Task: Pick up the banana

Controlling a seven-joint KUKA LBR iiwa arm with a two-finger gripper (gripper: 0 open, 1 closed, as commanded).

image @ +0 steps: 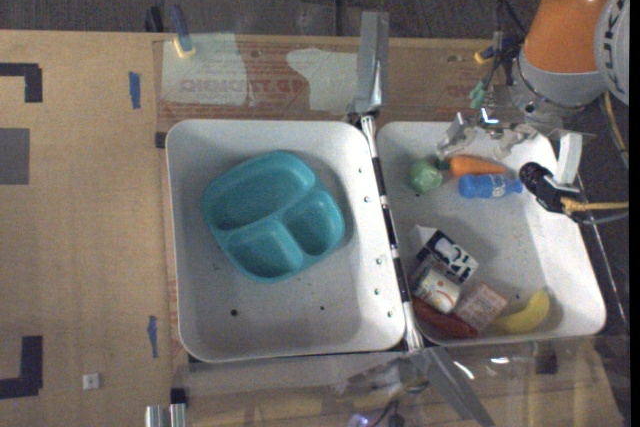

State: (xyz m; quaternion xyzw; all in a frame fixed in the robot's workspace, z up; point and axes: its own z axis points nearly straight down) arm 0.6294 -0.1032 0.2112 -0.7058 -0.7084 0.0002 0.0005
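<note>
Hovering at the far edge of the right bin [590,260], gripper [480,127] nowhere near the banana [527,312] yet.

I read this as the approach step: my gripper sits above the orange carrot [473,165] and blue bottle [490,186], with 1 green ball [426,177] just beside them, and whether it is spread or pressed together I cannot tell. The banana lies well apart, in the near right corner of that bin, yellow, curved, touching a tan packet [481,304]. Next I would need to travel across the bin and come down over its exposed end, clear of the packet.
</note>
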